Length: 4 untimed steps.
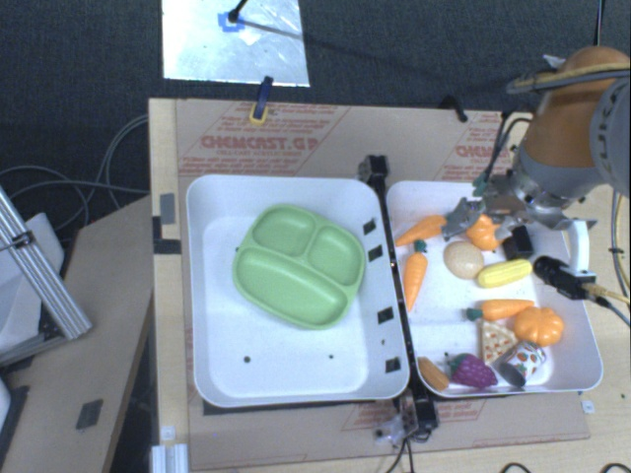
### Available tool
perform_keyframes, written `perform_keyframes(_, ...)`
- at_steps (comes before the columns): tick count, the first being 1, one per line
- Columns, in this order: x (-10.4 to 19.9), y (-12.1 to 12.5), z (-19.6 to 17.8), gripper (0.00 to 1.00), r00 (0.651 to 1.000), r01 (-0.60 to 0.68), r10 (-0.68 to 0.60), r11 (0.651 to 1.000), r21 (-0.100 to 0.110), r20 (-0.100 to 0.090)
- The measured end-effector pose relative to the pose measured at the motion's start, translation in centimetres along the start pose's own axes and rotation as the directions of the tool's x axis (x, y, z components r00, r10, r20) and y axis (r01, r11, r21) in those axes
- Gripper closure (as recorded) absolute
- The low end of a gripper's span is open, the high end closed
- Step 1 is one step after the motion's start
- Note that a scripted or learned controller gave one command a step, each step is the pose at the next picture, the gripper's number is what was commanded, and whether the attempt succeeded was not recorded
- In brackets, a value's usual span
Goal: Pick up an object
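I can see the gripper (480, 220) low over the upper part of the right bin (592, 363), but from this angle I cannot tell how its jaws stand. An orange piece (482, 235) sits right under it; whether it is pinched I cannot say. Just below lies a pale egg (461, 259), and touching its right side a yellow corn (504, 272), long axis running left-low to right-high. To the left, one carrot (421, 231) lies slantwise, tip toward the lower left by the divider; a second carrot (413, 278) lies nearly upright in the view, green top up, tip pointing down. Further down I make out a third carrot (503, 309) lying almost level, a small pumpkin (538, 326) just beside it, and purple grapes (473, 371) near the front wall. The left bin (212, 363) holds a green tray (298, 264), tilted across its middle.
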<state>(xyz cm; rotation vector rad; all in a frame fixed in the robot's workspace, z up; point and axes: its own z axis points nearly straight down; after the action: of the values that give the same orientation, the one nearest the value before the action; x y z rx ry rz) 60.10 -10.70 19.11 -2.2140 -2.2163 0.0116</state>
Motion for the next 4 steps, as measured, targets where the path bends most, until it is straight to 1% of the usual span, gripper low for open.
perform_keyframes(1,0.0,0.3,-0.7,0.00,1.000,0.002,-0.002,1.000,-0.013,0.002)
perform_keyframes(2,-0.5,1.1,5.1,0.00,1.000,0.000,0.000,1.000,-0.009,0.001)
perform_keyframes(3,-0.7,1.4,9.6,0.00,1.000,-0.001,0.001,1.000,-0.020,0.008)
perform_keyframes(4,-0.9,1.8,8.0,1.00,1.000,-0.002,0.002,0.999,-0.036,0.012)
